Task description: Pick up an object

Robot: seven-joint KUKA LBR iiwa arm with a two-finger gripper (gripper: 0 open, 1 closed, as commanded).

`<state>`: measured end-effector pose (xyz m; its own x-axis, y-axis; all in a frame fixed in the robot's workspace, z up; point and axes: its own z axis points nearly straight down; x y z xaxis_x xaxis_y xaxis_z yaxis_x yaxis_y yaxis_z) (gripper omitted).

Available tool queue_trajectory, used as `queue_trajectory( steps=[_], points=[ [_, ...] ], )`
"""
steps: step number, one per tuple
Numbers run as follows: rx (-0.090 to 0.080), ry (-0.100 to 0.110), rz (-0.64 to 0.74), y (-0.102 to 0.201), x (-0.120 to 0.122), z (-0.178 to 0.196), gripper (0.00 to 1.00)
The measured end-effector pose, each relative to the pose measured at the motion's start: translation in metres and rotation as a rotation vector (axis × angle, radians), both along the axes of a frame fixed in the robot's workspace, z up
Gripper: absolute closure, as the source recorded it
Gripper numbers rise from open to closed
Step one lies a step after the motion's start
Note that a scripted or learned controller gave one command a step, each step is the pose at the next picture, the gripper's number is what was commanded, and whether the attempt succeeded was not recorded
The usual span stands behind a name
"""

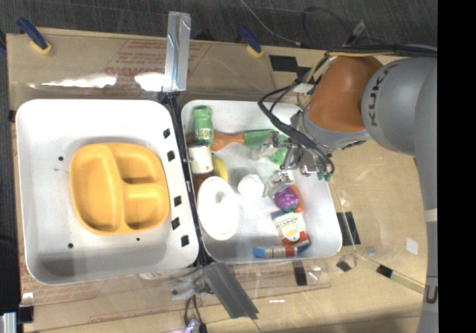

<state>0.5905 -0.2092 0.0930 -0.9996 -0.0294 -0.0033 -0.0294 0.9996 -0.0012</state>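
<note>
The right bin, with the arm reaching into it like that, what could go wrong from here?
1. The right bin is crowded: the gripper sits among the purple object, the green object and the white cup, so it may nudge or catch a neighbour.
2. The loose cables at the wrist hang over the bin and could snag.

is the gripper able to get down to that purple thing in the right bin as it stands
Probably yes. The gripper hangs just above the purple object in the right bin, and nothing lies on top of it, though the small carton crowds it on one side.
</note>
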Motion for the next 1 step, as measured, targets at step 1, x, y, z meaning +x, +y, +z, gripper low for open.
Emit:
queue_trajectory(
  steps=[1],
  points=[
    [0.001,0.0,-0.117,0.0016,-0.0487,0.0004,0.0]
  ],
)
